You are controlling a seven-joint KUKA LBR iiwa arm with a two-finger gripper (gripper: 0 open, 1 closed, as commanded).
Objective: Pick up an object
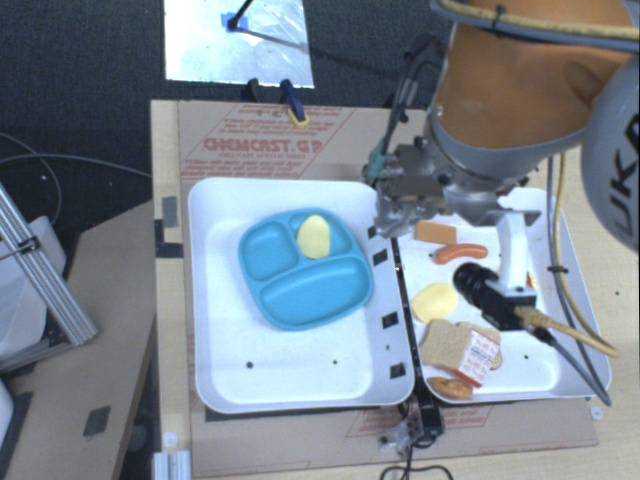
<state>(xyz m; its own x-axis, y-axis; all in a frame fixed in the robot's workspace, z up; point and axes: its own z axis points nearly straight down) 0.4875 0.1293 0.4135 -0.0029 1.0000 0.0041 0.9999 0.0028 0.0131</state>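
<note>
A light wooden bench [120, 268] carries everything. Flat on its top lies a sheet of brown cardboard [262, 140] printed with red letters, and the two shallow white bins sit side by side on that sheet. The left bin [215, 298] and the right bin [545, 373] touch along their inner edges. A blue clamp [292, 100] grips the far edge of the cardboard, near the bench's back edge.

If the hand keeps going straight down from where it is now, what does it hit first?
Probably the rim between the two bins, or the orange block just to its right. The hand hangs over that edge, but depth is unclear from this slanted view.
</note>
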